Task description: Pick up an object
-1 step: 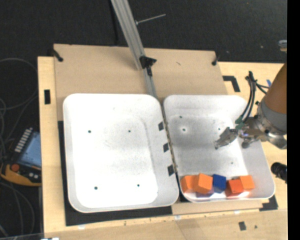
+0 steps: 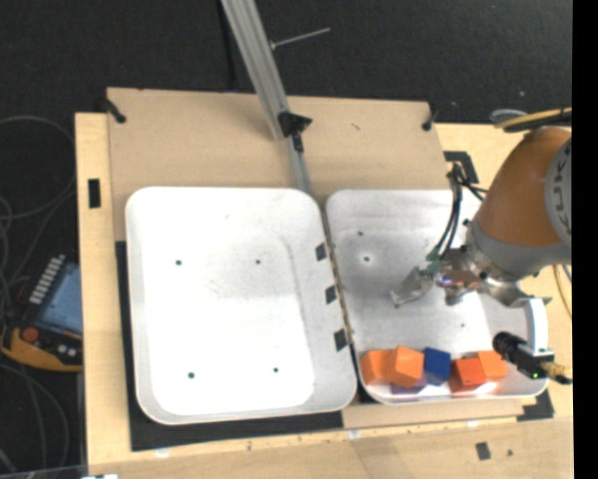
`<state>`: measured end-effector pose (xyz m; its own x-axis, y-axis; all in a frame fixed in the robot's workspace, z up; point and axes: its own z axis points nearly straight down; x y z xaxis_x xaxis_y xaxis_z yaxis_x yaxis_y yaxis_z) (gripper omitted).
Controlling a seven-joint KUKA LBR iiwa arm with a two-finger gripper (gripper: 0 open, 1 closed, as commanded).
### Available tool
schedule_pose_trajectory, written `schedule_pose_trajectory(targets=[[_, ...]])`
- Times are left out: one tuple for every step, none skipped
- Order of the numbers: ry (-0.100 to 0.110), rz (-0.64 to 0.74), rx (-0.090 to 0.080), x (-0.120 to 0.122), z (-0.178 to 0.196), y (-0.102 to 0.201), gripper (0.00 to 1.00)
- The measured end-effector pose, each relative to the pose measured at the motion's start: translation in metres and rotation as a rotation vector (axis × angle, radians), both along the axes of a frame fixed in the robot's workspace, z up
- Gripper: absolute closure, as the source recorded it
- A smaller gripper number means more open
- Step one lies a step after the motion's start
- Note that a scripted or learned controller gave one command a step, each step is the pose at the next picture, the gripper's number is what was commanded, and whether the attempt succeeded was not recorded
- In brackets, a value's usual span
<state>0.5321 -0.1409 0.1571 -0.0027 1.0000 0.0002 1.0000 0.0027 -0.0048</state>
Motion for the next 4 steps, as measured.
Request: schedule_pose_trajectory(targets=[[-0.009, -0.01, -0.007, -0.048, 0.039, -0.072, 0.0], [-0.007, 0.0, -0.003, -0.048, -0.063, -0.024, 0.0], [-0.015, 0.007, 0.001, -0.035, 0.02, 0.042, 0.0], [0.0, -0.004, 0.0, -0.032, -0.034, 0.045, 0.0]])
